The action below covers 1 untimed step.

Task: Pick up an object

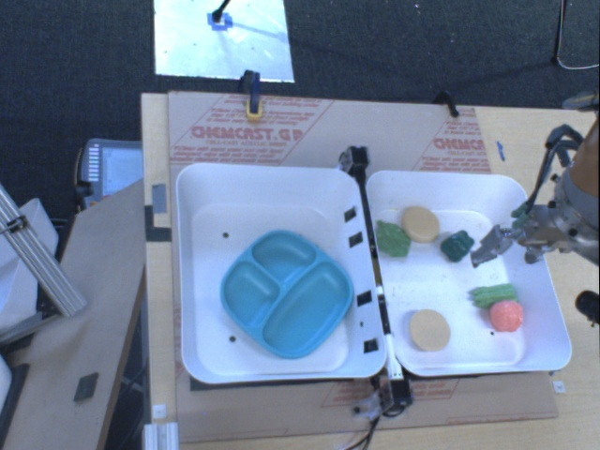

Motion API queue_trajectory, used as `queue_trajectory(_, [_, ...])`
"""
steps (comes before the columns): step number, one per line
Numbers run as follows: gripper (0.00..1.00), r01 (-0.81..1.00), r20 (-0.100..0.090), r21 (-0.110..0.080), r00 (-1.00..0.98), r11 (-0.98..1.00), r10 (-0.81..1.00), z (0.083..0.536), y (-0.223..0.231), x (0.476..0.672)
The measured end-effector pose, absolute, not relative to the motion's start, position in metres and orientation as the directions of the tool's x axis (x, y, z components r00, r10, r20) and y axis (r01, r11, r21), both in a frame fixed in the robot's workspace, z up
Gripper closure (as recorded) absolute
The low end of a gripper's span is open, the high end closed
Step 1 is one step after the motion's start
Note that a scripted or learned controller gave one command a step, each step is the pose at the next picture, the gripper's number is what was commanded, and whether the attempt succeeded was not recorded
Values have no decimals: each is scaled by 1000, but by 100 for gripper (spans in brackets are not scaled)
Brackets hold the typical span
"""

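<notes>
The right bin (534, 350) holds several small objects: a tan disc (421, 223) at the back, a light green lump (393, 240) to its left, a dark green piece (457, 246), a second tan disc (429, 329) near the front, and a pink ball with a green leafy top (504, 311). My gripper (491, 247) hangs over the right bin's right half, just right of the dark green piece and above the pink ball. Nothing shows between its fingers.
The left bin (202, 251) holds a blue divided plate (286, 292). A black hinged divider (367, 279) runs between the two bins. Cardboard (309, 125) lies under both. The arm's wrist (577, 214) enters from the right edge.
</notes>
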<state>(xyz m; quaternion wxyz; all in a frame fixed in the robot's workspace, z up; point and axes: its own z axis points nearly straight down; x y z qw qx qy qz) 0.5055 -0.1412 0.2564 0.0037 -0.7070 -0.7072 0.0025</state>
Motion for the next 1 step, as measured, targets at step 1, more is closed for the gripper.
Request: queue_trajectory(1, [0,1000,0,2,-3,3,1000,262,-141,508])
